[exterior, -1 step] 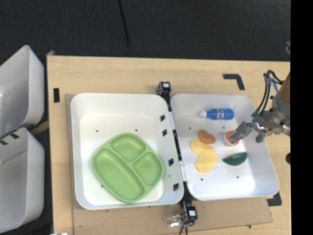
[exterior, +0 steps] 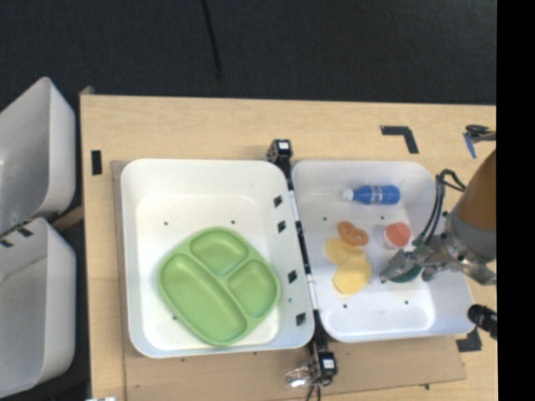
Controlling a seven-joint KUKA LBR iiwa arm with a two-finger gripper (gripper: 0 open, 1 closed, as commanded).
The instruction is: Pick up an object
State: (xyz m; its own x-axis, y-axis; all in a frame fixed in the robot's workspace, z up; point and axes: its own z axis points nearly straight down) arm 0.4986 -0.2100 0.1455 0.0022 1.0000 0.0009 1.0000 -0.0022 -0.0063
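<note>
Gripper hovering low in right bin, finger state hard to tell. Yellow pieces lying just left of it; red piece, blue bottle sitting beyond. Green tray resting in left bin.

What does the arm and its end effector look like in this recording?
The arm enters from the right: an orange-brown band above a grey wrist section. Dark cables loop along its left side down toward the end effector, a dark grey metallic assembly with slim parts. The image is too blurred to make out any markings.
</note>
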